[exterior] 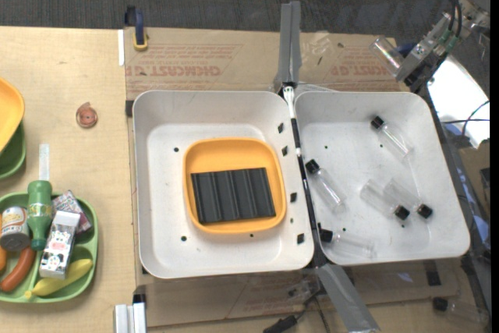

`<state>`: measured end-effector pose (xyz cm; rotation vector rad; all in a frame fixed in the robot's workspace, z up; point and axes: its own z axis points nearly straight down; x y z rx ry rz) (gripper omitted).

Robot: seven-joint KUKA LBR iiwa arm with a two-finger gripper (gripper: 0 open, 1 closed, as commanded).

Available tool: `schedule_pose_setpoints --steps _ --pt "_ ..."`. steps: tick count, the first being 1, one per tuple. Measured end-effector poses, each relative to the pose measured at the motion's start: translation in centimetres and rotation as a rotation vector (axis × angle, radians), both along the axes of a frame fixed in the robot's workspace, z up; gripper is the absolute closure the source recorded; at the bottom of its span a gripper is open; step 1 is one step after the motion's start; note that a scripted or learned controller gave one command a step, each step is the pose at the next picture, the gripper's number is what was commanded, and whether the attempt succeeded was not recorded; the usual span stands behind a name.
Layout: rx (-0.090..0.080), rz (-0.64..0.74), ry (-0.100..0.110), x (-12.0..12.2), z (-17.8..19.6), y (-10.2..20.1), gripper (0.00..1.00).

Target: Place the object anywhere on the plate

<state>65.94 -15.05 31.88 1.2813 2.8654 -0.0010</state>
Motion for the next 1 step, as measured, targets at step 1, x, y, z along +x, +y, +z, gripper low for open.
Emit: schedule_pose_setpoints --steps 1 --pt "-0.001 0.204 -0.001 -0.50 8.80 -6.43 1.00"
